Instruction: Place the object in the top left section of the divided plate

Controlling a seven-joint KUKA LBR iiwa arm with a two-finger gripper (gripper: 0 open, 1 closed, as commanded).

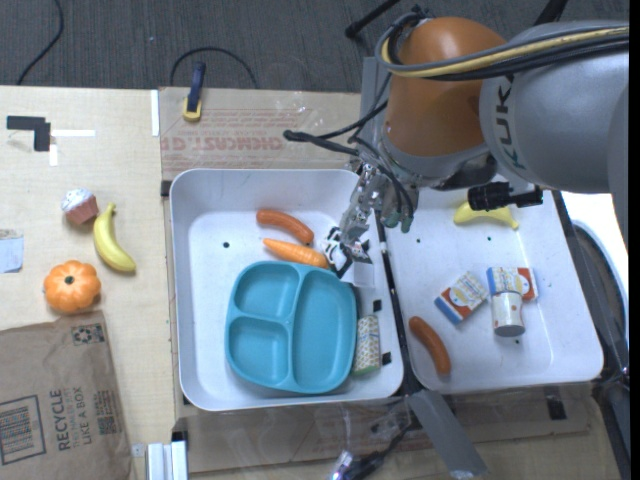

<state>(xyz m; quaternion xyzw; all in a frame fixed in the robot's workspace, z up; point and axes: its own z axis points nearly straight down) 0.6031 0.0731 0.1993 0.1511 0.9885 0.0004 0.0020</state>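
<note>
A blue divided plate (292, 328) lies in the left bin (200, 268), its two small sections on the left and one large section on the right, all bare. An orange carrot (295, 253) lies just beyond the plate's upper rim, and a brown sausage (285, 224) lies a little further back. My gripper (347, 244) hangs down at the left bin's right wall, right by the carrot's right end. Nothing can be seen held in it. The arm's orange band (440, 88) looms above it.
A green-and-yellow sponge (368, 343) is wedged between the plate and the bin wall. The right bin (570, 298) holds a banana (487, 213), a sausage (430, 345), two small cartons (462, 298) and a can (508, 316). On the bench to the left lie a cupcake (80, 206), a banana (112, 240) and a pumpkin (72, 286).
</note>
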